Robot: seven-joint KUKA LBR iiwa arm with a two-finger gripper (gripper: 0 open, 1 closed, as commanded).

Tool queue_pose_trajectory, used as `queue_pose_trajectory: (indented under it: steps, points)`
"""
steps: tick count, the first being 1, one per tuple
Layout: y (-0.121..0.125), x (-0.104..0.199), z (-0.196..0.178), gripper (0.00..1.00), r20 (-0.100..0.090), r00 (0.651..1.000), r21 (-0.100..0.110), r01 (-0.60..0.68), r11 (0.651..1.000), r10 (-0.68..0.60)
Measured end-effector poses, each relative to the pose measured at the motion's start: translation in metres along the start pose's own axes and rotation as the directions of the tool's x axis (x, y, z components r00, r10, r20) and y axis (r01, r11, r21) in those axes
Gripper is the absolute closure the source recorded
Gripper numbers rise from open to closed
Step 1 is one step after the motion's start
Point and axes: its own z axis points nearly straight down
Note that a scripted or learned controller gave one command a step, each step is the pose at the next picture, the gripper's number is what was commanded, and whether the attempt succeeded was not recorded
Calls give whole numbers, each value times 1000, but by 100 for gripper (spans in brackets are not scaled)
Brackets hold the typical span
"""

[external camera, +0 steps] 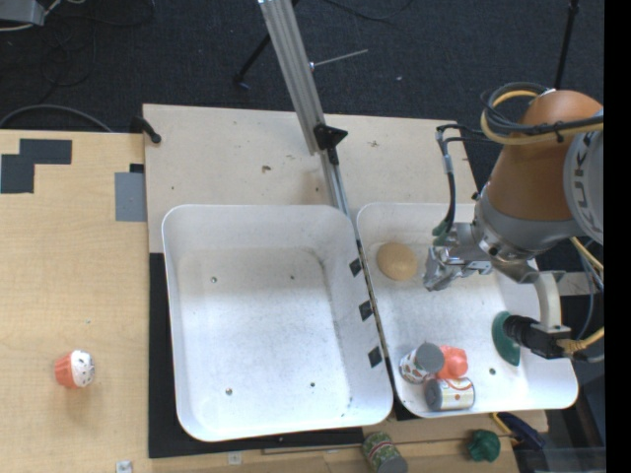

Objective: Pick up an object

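Right bin, my station. My gripper: over the bin's middle, jaws' state not discernible, nothing visibly held. Tan ball: just beside me, near the divider edge. Cans: front edge. Left bin: open floor.

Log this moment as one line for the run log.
gripper: over right bin, nothing seen held | tan ball: just left of gripper | small items: bin's near corner | pick: not done

Tan rounded object near right bin's upper left; grey-orange piece and small can at its front edge.
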Motion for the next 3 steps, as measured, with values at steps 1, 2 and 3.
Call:
queue_pose_trajectory:
  steps: [1,2,3]
  points:
    - [31,44,-4,100,0,1000,-2,1,1000,-1]
    - [50,94,8,100,1,1000,0,0,1000,0]
    - [64,138,0,100,2,1000,-1,-2,1000,2]
